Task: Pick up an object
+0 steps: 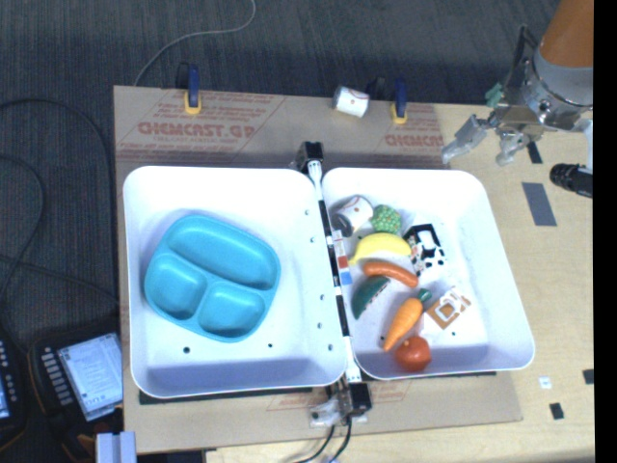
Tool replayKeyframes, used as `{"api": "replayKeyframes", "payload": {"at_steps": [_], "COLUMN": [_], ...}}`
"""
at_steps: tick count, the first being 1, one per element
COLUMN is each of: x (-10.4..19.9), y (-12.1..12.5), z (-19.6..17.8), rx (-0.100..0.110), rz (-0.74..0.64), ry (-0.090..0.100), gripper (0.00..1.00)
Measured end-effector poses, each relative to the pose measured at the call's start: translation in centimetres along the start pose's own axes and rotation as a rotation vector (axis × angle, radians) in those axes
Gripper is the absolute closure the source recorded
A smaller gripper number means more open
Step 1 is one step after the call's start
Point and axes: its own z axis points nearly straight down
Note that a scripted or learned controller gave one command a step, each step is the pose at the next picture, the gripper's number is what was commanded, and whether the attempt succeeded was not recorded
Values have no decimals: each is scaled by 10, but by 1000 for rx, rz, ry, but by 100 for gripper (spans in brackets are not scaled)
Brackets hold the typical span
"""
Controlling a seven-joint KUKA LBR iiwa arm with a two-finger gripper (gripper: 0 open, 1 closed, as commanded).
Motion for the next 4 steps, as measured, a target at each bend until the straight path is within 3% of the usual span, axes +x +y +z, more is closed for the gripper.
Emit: {"api": "replayKeyframes", "payload": {"at_steps": [1, 2, 3, 4], "x": [-28, -7, 17, 60], "y": [-2, -4, -79, -152], "z": [99, 179, 187, 172], "rx": [2, -2, -7, -6], "rz": [1, -1, 1, 0], "ry": [-1, -1, -3, -1], "gripper": [0, 0, 0, 0]}}
